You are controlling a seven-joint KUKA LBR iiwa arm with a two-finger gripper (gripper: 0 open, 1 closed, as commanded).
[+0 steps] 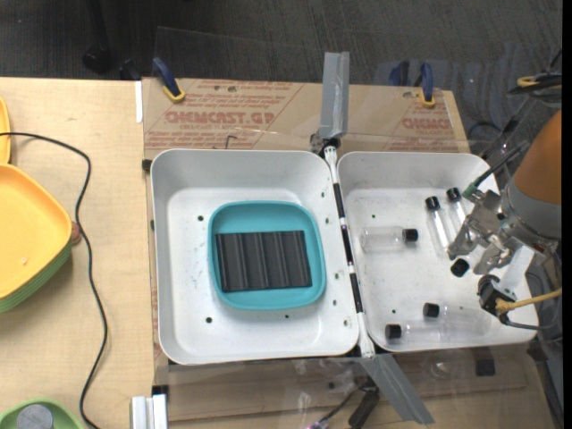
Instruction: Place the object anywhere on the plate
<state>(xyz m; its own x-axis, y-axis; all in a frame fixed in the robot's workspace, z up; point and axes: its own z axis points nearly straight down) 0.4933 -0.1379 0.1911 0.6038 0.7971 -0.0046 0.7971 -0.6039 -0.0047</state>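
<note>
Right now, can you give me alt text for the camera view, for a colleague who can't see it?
A grey robot arm's gripper hangs over the right white bin, among several clear vials with black caps scattered there. The left white bin holds a teal plate with a dark ribbed centre, nothing on it. Both bins sit on cardboard.

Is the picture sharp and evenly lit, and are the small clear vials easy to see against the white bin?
Camera view: light is even and soft, with faint shadows. The teal plate looks sharp. The clear vials almost vanish against the right bin; mainly their black caps stand out. The tool is slightly blurred.
</note>
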